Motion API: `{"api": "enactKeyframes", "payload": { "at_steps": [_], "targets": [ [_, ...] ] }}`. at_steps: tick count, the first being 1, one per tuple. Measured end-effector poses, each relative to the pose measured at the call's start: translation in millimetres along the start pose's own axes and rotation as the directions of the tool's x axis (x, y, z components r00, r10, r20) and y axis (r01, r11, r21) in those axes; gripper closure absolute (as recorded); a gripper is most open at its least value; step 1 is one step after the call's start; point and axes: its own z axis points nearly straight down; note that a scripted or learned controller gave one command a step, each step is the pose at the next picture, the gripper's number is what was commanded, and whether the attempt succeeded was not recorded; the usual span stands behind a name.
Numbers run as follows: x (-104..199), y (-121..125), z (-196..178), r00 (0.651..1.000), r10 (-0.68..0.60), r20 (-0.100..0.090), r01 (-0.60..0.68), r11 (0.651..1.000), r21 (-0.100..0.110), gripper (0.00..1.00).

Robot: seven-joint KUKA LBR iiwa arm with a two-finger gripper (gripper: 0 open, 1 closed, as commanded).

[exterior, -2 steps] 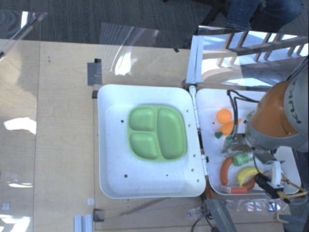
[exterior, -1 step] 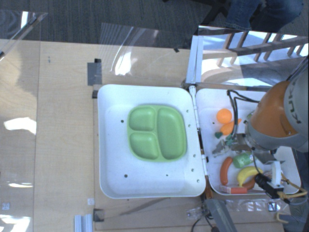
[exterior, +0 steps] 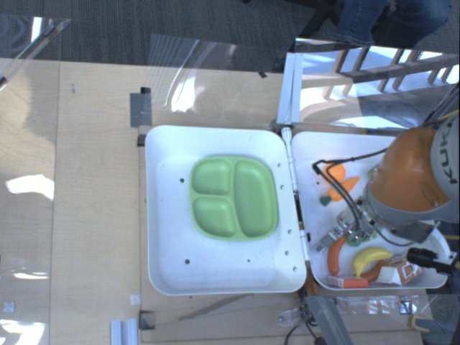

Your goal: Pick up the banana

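The yellow banana (exterior: pixel 370 259) lies near the front edge of the right bin (exterior: pixel 309 149). It rests between a reddish sausage (exterior: pixel 336 256) on its left and a white and brown packet (exterior: pixel 402 270) on its right. My gripper (exterior: pixel 346 232) hangs low in this bin, just above and to the left of the banana, over the sausage's upper end. Nothing can be seen held in it. The arm's orange band (exterior: pixel 406 175) covers the middle and right of the bin.
The left bin (exterior: pixel 165 264) holds a green divided plate (exterior: pixel 235 196). An orange carrot (exterior: pixel 342 185) and a small green piece (exterior: pixel 325 200) lie behind the gripper. A red stick (exterior: pixel 352 282) lies along the right bin's front wall. A black cable (exterior: pixel 334 165) loops over the carrot.
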Motion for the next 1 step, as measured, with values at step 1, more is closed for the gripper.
{"api": "enactKeyframes", "payload": {
  "at_steps": [1],
  "targets": [
    [3.1,4.9,-0.2,0.911,-0.412,0.003,0.412,0.911,-0.002,0.0]
  ]
}}
